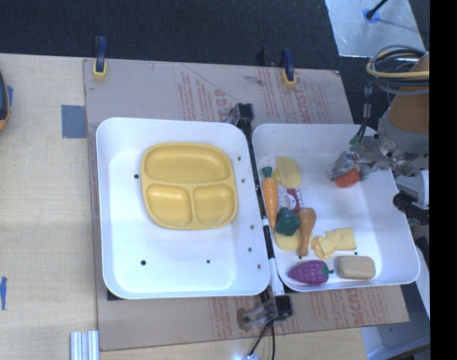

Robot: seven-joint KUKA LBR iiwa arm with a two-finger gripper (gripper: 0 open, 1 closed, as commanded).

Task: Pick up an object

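— Nearest to the camera, at the front edge of the right shallow white bin [408,272], a purple toy bunch of grapes [309,271] and a beige rounded block like a soap bar [356,267] are seen side by side. What is placed behind them?

— A pale yellow wedge like cheese [335,241] is found just behind. Along the left wall of this bin a cluster is laid: an orange toy carrot [269,194], a dark green toy vegetable [287,220], a light brown elongated piece [307,229] and a pale yellow oval piece [289,172]. The long axis of the carrot runs from front to back, beside the wall.

— And the gripper [351,169]?

— It is lowered into the far right part of the same bin, well apart from the cluster. A small red-orange object [348,178] is seen right at its tip, touching it or nearly so. Whether this object is clasped or only lies under the tip cannot be told, and the state of the gripper cannot be told either.

— So which thing is judged to be the target?

— Probably the red-orange object, since it lies directly at the gripper; the other pieces lie to the left and to the front of it.

— What is kept in the left shallow white bin [115,201]?

— A yellow plastic plate with three compartments [189,184] is lying there; nothing is seen in its compartments. Both bins are resting on a brown cardboard sheet [175,88] on the tabletop [33,223].
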